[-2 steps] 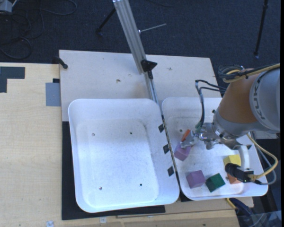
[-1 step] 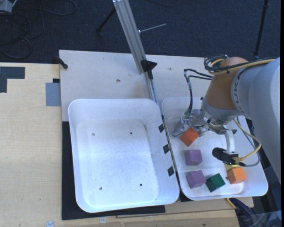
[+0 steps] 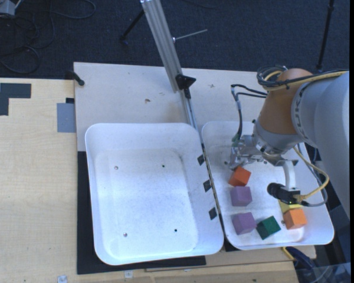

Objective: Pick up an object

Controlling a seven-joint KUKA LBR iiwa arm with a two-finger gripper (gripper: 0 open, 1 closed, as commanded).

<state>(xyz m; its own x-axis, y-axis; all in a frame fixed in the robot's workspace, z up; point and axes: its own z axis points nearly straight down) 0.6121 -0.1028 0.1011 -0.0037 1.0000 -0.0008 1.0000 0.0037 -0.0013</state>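
risk first: small bright orange cube [image 3: 242,175] sits right under the grey two-finger gripper [image 3: 244,160], in the right-hand shallow white plastic bin [image 3: 318,232], close to that bin's left wall. from this slant i cannot tell whether the gripper is spread or pressed together. i also cannot tell whether the cube touches the gripper's lower end or lies just below it. no grasp can be claimed.

likely failures, as judgement only:
- cube appears turned a little against the bin's edge. if the gripper closes across corners and not flat faces, the cube could twist and squirt free.
- matte purple cube [image 3: 241,196] lies just beside the orange one, on the side toward the camera. a gripper coming down slightly off line could nudge it or catch both.
- left wall is near, so a sideways shove could run the cube up against it, where a clean approach is harder.
- a shallow hold could let it drop back among the others on the lift.

look of the target: small solid block, vivid orange, matte faces, crisp edges, top face lit. probably light and rigid. material cannot be told.

elsewhere in the same bin, well apart from the gripper: second purple cube [image 3: 243,222], dark green cube [image 3: 268,227], second orange cube [image 3: 294,218].
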